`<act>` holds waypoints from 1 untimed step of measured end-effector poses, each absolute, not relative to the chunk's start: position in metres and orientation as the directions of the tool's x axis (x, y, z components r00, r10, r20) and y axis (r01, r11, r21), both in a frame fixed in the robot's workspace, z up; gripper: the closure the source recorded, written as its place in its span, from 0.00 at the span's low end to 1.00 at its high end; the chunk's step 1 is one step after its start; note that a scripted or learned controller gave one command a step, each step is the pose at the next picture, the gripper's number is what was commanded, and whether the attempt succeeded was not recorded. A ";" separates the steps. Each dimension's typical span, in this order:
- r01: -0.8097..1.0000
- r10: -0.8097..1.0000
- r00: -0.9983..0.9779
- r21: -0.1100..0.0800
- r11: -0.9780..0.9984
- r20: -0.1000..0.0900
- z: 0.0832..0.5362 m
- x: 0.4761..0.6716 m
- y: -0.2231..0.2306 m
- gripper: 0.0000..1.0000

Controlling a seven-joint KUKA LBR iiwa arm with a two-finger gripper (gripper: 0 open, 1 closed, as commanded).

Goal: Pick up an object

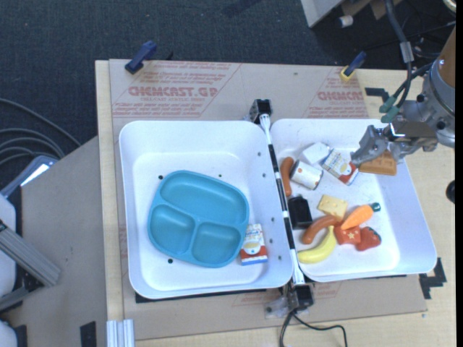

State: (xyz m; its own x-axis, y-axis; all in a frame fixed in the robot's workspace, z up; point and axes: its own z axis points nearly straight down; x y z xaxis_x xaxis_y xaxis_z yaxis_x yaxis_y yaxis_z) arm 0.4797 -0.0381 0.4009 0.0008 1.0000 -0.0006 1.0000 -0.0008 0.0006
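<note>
Scene: two white bins side by side on the bench (181,85); left bin (137,194) carried a blue divided plate (197,217) and a small carton (253,243) at the plate's right edge.
Right bin: right bin (416,223) carried a cluster of toy food, mostly mid-bin, near the divider.
Items: white cup-like piece (307,174), small printed carton (338,165), tan wedge like a bread slice (379,166), yellow cheese block (332,206), carrot (358,216), red piece with a star (359,237), banana (320,249), sausage (318,229), second sausage (286,176) by the divider, black block (299,212).
End effector: end effector (364,154) sat at the upper part of the right bin, between the printed carton and the tan wedge, close to both; could not tell whether it was released or clenched, nothing visibly between its tips.
Likely target: printed carton or tan wedge, judged from nearness alone.
Handling, carton: probably light, thin-walled, somewhat crushable; best taken across its narrow faces, mid-body.
Handling, wedge: probably light hard plastic, smooth, so may slip; lay flat, so take across the flat sides near the thick end.
Risk: neighbours touched or nearly touched, so one could get nudged or pinched along with the target.
Progress: nothing lifted yet, judged from all items lying in the bins.
</note>
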 end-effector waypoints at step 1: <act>1.000 1.000 0.001 -0.002 -0.001 0.000 0.275 0.479 -0.086 1.00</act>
State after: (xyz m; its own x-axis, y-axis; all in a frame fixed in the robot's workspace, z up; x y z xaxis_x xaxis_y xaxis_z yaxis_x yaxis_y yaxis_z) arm 0.4789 -0.0861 0.2747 0.0005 1.0000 0.0001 1.0000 -0.0005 -0.0018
